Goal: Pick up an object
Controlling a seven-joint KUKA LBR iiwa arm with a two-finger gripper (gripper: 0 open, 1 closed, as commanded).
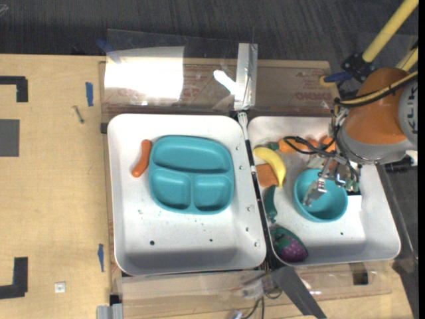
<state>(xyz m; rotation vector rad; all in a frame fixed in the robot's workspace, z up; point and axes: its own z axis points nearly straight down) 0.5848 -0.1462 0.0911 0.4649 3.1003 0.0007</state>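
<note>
My gripper (327, 183) hangs over the teal bowl (327, 209) in the right bin (375, 234), below the arm's orange band (375, 115). It reaches down into the bowl's mouth, and nothing can be made out in its grasp. Left of the bowl lie a yellow banana (273, 161), an orange block (265, 175) and a green piece (269, 202). An orange carrot-like piece (297, 143) lies behind the bowl. A bunch of purple grapes (291, 246) sits at the bin's front left corner.
The left bin (126, 234) holds a teal divided plate (192, 173) with an orange sausage-shaped piece (141, 158) beside its left edge. A clear plastic divider (246, 72) stands behind the bins. Cables (345, 98) and a yellow rod (395, 22) are at the upper right.
</note>
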